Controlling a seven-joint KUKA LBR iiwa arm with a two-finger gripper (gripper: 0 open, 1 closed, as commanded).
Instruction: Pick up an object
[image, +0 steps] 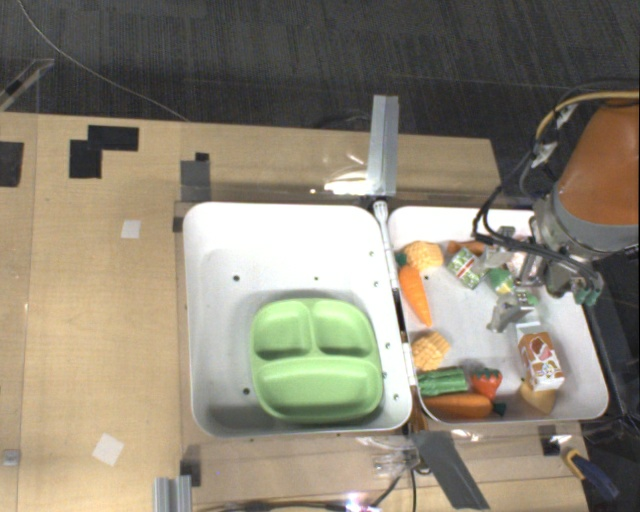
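Arm: the grey arm with its orange band is reaching in from the right and hanging over the right bin, because that is where all the small items are lying.
Gripper: the gripper is pointing down at bare bin floor between the items; nothing is showing between its fingers, and whether they are spread or closed cannot be told.
Candidates: a small carton is lying just beside the gripper, a green-and-white pack is sitting near the bin's top, and a carrot is resting along the left wall.
Left bin: the left bin is holding a green divided plate, well apart from the gripper.
Judgement: the pick is looking not yet made.
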